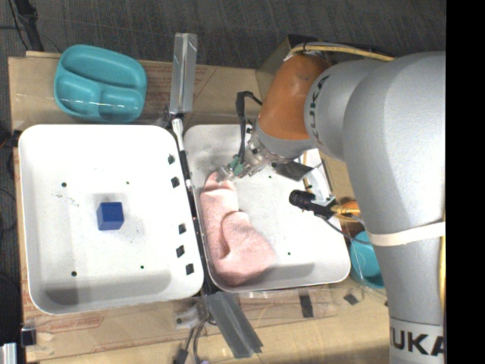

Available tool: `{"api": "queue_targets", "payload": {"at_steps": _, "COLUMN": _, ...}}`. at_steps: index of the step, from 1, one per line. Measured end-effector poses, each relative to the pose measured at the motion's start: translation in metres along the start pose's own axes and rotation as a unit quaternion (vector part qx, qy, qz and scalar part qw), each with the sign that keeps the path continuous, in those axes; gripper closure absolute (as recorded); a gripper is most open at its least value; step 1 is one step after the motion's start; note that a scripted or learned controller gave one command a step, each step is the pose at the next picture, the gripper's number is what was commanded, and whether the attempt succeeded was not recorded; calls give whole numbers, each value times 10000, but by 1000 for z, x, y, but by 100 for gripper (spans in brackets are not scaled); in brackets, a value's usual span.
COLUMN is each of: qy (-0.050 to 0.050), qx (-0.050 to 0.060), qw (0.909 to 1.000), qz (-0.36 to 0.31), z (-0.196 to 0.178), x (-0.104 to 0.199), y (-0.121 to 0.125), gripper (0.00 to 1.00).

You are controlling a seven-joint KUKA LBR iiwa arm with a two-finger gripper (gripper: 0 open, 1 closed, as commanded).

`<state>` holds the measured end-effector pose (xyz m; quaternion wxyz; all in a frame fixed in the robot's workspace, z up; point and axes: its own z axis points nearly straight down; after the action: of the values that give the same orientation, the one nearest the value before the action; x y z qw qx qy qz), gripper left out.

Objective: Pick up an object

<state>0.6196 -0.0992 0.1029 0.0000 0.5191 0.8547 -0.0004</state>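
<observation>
Camera view: the fingers (236, 167) sit at the pink cloth's (231, 233) top edge, grip state impossible to tell; soft fabric may slip free.

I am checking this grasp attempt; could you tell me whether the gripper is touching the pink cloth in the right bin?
Cannot tell. In the camera view the gripper sits right at the upper end of the pink cloth, but the wrist hides the spot where they would meet.

- The grey arm (402, 203) carries large white letters low on its casing, near the frame's bottom right: "UKA", the visible part of the maker's name.
- No other writing is legible.
</observation>
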Motion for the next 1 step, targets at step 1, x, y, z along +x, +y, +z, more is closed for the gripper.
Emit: {"api": "queue_targets", "payload": {"at_steps": 1, "qy": -1, "qx": 0, "qw": 10000, "qz": 0, "z": 0, "x": 0, "y": 0, "gripper": 0}}
